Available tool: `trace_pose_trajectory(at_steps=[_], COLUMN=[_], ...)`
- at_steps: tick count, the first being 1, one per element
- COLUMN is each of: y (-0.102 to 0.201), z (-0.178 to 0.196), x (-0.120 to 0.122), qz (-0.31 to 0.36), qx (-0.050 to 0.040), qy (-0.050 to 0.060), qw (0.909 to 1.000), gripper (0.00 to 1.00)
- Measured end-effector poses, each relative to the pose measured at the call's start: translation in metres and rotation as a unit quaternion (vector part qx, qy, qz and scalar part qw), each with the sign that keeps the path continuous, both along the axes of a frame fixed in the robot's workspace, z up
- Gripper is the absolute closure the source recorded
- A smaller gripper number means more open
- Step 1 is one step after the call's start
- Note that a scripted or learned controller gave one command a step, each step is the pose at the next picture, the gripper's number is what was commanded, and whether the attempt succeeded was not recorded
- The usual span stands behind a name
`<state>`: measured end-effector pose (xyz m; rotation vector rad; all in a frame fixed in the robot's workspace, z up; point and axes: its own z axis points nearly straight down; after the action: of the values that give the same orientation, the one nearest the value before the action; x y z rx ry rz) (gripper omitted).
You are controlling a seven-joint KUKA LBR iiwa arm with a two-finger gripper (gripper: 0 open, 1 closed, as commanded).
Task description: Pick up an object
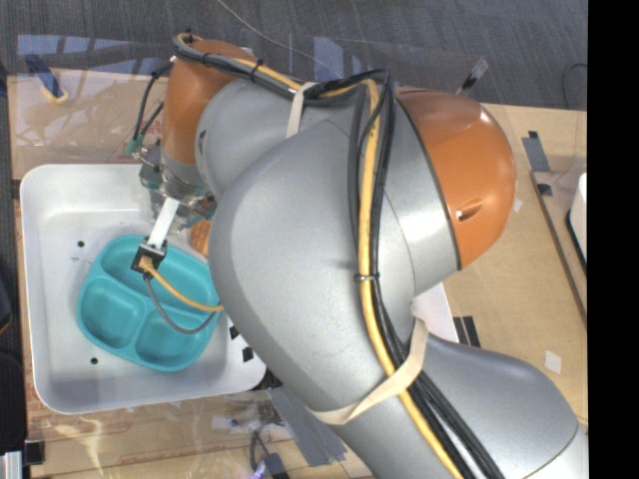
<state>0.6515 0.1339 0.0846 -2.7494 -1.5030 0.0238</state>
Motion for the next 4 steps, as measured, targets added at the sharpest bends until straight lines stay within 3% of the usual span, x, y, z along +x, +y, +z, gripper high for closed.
trace_pose_trajectory(at_steps=[1, 2, 3, 4], y=[0.076, 0.084, 0.084, 0.089], z=[0.092, 0.119, 0.110, 0.019], x=[-0.011, -0.027, -0.043, -0.014], qz=[-0.105, -0.269, -0.387, -0.384], qx=[0.0009, -0.0018, -0.0030, 0.0036], qy=[-0.008, -0.007, -0.007, -0.014], qw=[0.9944, 0.9630, 0.9221, 0.9233], gripper=[1.00, 1.00, 1.00, 1.00])
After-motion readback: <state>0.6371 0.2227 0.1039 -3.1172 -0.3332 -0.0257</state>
